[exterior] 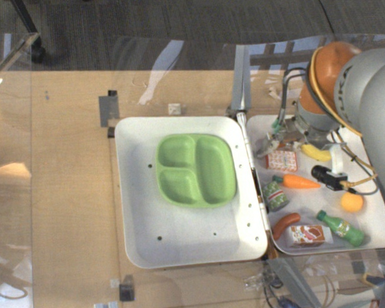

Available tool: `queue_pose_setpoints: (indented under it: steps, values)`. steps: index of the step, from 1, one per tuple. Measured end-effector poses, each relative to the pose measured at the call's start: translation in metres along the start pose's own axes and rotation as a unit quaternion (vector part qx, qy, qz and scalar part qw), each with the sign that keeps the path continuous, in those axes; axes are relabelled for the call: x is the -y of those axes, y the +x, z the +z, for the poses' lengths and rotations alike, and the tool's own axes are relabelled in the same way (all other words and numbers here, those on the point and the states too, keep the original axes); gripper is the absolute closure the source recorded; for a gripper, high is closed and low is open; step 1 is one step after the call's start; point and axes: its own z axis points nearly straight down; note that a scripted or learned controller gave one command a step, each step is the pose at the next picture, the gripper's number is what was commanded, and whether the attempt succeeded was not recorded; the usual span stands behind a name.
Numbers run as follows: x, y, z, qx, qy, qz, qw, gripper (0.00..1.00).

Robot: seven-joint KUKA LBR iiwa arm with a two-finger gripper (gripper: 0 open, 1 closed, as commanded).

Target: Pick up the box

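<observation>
From the overhead camera, the gripper (284, 136) hangs over the far left part of the right bin (383, 235); whether it is spread or closed cannot be told. Just below it lies a small red-and-white box (282, 160), flat on the bin floor. Farther below the box sit a carrot (298, 183) and a green speckled item (274, 194). A banana (316, 152) lies just right of the gripper. At the near edge, well away, are a sausage (285, 224), a second red box (309, 235), a green bottle (341, 229) and an orange (352, 202). Off to the left, the left bin (143, 244) holds a green divided plate (197, 170)
</observation>
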Motion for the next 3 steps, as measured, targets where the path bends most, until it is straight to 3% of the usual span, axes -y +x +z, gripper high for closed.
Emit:
queue_pose_setpoints:
  steps: [1, 2, 3]
  values:
    - [-0.004, 0.0, -0.014, 0.001, -0.005, -0.001, 1.0, 1.0]
    - [-0.004, 0.0, -0.014, 0.001, -0.005, -0.001, 1.0, 0.0]
    - [0.013, -0.013, -0.001, -0.002, -0.001, 0.051, 0.9987, 0.0]
